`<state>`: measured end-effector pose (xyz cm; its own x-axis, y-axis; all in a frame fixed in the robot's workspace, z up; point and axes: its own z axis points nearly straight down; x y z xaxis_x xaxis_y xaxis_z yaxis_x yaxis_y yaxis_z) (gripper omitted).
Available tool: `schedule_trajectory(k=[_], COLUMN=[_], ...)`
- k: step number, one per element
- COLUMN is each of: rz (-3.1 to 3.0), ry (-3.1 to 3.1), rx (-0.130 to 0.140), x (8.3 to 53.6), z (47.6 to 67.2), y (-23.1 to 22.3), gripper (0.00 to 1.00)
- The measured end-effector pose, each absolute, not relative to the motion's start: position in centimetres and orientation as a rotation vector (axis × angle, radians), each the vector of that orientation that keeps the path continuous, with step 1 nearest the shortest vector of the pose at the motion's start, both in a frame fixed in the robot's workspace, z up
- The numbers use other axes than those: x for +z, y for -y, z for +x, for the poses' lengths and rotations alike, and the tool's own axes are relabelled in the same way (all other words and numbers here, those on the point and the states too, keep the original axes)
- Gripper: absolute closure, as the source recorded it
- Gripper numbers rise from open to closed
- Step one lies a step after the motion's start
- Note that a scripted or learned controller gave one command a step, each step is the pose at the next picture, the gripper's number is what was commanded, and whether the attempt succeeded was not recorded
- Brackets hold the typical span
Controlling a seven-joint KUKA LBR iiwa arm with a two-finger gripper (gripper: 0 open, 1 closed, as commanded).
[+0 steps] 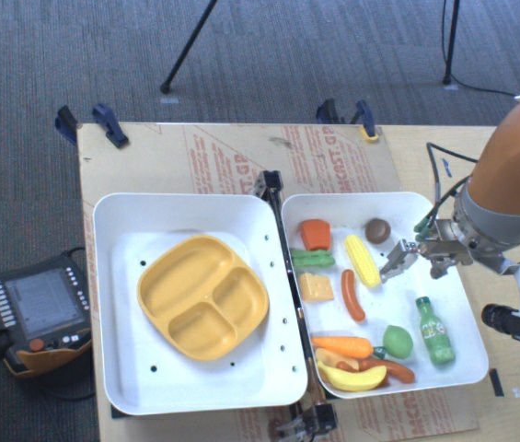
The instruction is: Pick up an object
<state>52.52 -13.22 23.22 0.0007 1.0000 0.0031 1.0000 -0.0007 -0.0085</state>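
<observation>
The grey pincer hung open and holding nothing over the right-hand shallow white bin, just right of the yellow toy corn cob. It seemed poised to reach; next it needed to drop and close on the cob.

2 bins, 1 yellow tray, 2 sausages, 1 bottle, 1 corn

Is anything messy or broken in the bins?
Nothing looks broken or spilled. The toy food lies jumbled in the right bin: the banana, carrot and a sausage are heaped together in its near corner. The yellow tray sits askew in the left bin.
</observation>
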Motion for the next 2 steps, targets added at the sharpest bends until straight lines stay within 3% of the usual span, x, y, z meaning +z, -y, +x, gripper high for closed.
schedule_trajectory(k=[1, 2], rz=[-2.492, -2.492], ry=[1.899, 1.889], rx=[0.008, 0.013], x=[8.41, 9.04], z=[56.07, 55.97], y=[11.06, 11.11], gripper=[0.0, 1.0])
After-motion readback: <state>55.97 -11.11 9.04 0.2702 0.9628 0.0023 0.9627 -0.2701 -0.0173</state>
